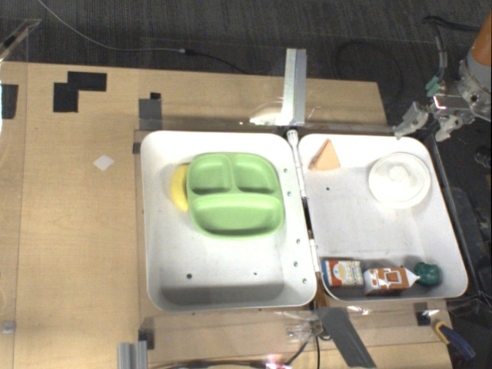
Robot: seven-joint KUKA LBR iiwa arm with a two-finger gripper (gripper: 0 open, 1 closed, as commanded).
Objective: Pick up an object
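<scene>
The gripper [430, 118] hangs just outside the far right corner of the right bin [442, 206], fingers spread wide and holding nothing. This looks like the approach step, with no object chosen yet. Candidates in that bin: a clear round lid [398, 178] near the far right corner, an orange wedge [326, 157] at the far left corner, small cartons [367, 276] along the near edge. Next it must descend over one and close.

The green plate [234, 193] covers most of a yellow thing [178, 188], so only its edge peeks out. The arm [478, 75] is cut off at the right side. The carton [393, 280] words are too small to read.
</scene>
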